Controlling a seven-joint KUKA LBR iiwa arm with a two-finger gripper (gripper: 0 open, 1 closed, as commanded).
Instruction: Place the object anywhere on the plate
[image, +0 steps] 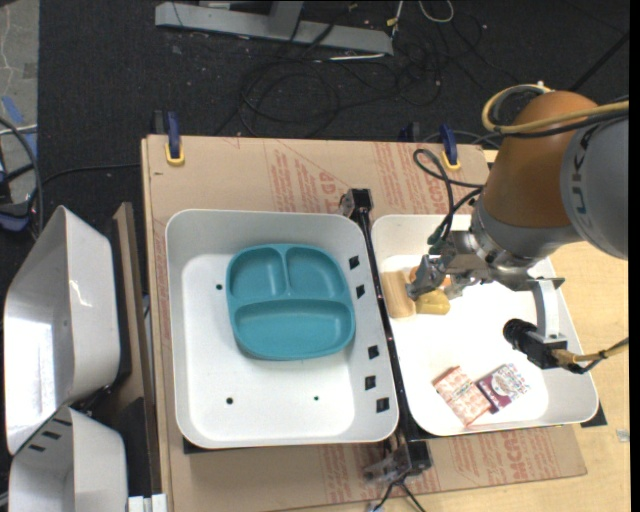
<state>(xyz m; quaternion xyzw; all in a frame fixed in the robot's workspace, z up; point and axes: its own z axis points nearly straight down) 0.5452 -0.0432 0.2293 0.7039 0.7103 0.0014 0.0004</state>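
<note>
The gripper (432, 285) sits low in the right bin (560, 400), directly over a yellow piece (433, 302), its grip state hidden; the tan block (397, 292) lies just left. Confirm a firm hold, then carry left to the teal plate (290, 302)

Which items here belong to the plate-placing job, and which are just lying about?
Job: teal plate in the left bin; gripper; yellow piece and tan block beneath it, either could be the object.
Lying about: two snack packets, right bin.
</note>
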